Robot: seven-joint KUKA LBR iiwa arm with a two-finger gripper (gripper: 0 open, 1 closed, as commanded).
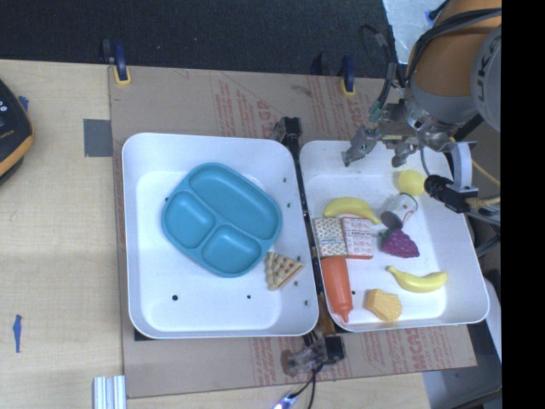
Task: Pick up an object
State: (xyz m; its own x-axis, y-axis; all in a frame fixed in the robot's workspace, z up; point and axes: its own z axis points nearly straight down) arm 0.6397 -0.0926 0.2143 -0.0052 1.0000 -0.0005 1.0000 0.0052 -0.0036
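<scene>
Arm reaches in from right; claw spread, holding nothing, over right bin's far edge.

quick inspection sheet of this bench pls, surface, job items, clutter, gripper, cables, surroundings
surface: wooden bench under a brown board, bearing a left bin and a right bin, both white and shallow
job's things: right bin holds two bananas, orange bottle, purple grapes, cracker packets, yellow wedge, small yellow fruit
clutter: left bin holds a blue divided plate and a waffle piece
grippers: gripper above the right bin's far edge, nothing between its fingers
cables: dark cables by the wrist
surroundings: blue clamps at the board's far edge; yellow-black device at left
</scene>
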